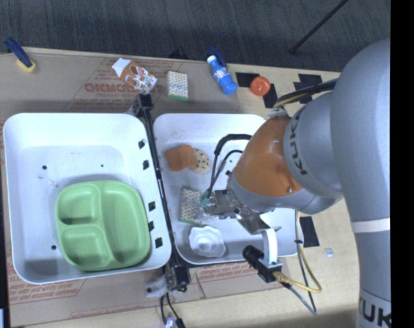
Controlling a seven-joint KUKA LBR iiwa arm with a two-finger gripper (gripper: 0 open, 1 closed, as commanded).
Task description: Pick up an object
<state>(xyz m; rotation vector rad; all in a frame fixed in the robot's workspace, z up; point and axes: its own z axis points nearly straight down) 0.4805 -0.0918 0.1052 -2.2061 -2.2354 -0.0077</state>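
Left bin (16, 183) holds green tray (101, 224); pincer (214, 207) grip unclear over right bin (214, 123)

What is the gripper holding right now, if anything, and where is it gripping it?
It cannot be told. The gripper hangs low in the right white bin, by a small patterned square packet and a white crumpled object.
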